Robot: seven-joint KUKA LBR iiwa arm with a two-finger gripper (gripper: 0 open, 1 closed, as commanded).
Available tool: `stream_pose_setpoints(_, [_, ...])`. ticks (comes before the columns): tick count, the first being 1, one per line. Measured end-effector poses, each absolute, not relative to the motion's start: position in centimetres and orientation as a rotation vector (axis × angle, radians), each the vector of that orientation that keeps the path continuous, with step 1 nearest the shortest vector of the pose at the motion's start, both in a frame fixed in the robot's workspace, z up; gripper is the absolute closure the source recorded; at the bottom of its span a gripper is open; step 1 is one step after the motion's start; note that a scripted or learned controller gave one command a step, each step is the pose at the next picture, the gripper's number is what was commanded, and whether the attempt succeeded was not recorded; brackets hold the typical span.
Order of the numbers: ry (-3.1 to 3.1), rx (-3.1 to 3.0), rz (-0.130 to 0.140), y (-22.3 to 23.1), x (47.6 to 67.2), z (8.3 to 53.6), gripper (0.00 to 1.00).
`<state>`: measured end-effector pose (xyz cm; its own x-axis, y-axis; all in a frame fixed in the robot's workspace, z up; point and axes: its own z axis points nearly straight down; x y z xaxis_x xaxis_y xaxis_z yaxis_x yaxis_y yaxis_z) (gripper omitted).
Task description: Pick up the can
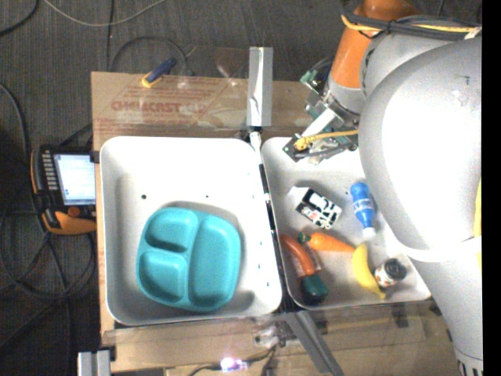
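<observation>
- Arm (pixel 427 131): grey, with an orange band (pixel 352 45) above the wrist; it enters from the right and covers the right side of the right bin.
- Surface (pixel 172 104): brown sheet with red lettering, carrying two shallow white bins side by side; a blue-and-yellow object (pixel 159 71) lies near its far left edge.
- Left bin (pixel 117 210): white, holding one item.
- Right bin (pixel 278 210): white, holding several small items in its near half.
- Teal tray (pixel 190 258): three compartments, lying flat in the near part of the left bin.
- Tool (pixel 313 143): above the far end of the right bin, with a yellow cable across it; well apart from every item. Whether its fingers are spread or pressed together cannot be told, and nothing is seen between them.
- Handheld pendant (pixel 66 182): orange-edged, with a lit screen, left of the left bin and off the surface.
- Blue bottle (pixel 362 206): white cap, lying beside the arm's edge.
- Banana (pixel 362 269): yellow, near the near right corner, just beside the can.
- Carrot (pixel 333 243): orange, lying between the black-and-white box and the banana.
- Red-orange object (pixel 300 255): elongated, left of the carrot, with a dark green object (pixel 315 289) at its near end.
- Black-and-white box (pixel 318 208): tilted, near the middle of the right bin.
- Can (pixel 390 272): small, seen end-on with a dark top, in the near right corner of the right bin, just right of the banana and close under the arm.
</observation>
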<state>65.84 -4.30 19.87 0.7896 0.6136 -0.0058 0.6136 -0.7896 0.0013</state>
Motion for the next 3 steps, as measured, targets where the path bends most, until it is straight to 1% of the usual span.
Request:
stream_pose_setpoints(1, [0.962,2.988,-0.008,-2.2,64.3,24.5,1.00])
stream_pose_setpoints(2, [0.597,3.082,-0.011,-7.8,60.2,24.1,1.00])
stream_pose_setpoints(3, [0.370,3.121,-0.007,-7.4,64.3,24.4,1.00])
